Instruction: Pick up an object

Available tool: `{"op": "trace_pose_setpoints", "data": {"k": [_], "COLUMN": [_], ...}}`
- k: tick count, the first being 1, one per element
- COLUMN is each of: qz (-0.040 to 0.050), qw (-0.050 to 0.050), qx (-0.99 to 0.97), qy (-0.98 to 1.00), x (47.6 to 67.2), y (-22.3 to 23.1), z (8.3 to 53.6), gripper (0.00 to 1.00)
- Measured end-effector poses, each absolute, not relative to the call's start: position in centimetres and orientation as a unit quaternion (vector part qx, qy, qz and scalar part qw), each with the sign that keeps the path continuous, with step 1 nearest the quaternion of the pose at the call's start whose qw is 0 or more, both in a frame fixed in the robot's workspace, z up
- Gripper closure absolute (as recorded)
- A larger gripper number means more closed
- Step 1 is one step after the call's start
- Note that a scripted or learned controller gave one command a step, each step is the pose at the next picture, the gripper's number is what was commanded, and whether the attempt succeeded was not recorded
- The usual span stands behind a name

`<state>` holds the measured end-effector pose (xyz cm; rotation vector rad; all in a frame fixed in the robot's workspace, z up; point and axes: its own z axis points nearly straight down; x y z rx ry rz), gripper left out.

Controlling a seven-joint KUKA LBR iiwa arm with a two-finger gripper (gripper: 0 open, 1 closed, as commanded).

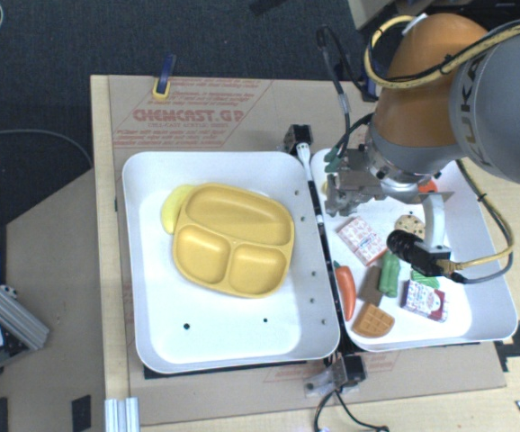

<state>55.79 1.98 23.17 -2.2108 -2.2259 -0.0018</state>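
My gripper (339, 198) hangs over the upper left part of the right bin (485, 318), just right of the divide between the bins, under the arm's orange band. Just below it lies a white packet with red print (361, 239). Further down the bin hold an orange carrot-like piece (346, 288), a waffle-shaped piece (373, 320), a green piece (390, 275), a brown strip (369, 286), a small dark red and white packet (425, 300) and a round tan cookie (408, 222). Nothing shows between the fingers.
The left bin (152, 304) holds a yellow divided plate (231, 239) turned over a yellow piece (172, 207). A black cable and connector (422, 255) cross the right bin. The arm's body covers the bin's upper right part.
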Motion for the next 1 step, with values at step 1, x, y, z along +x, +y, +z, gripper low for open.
{"op": "trace_pose_setpoints", "data": {"k": [1], "qz": [0.0002], "qw": [0.002], "qx": [-0.705], "qy": [-0.709], "x": [54.85], "y": [5.49], "z": [23.42], "gripper": [1.0]}}
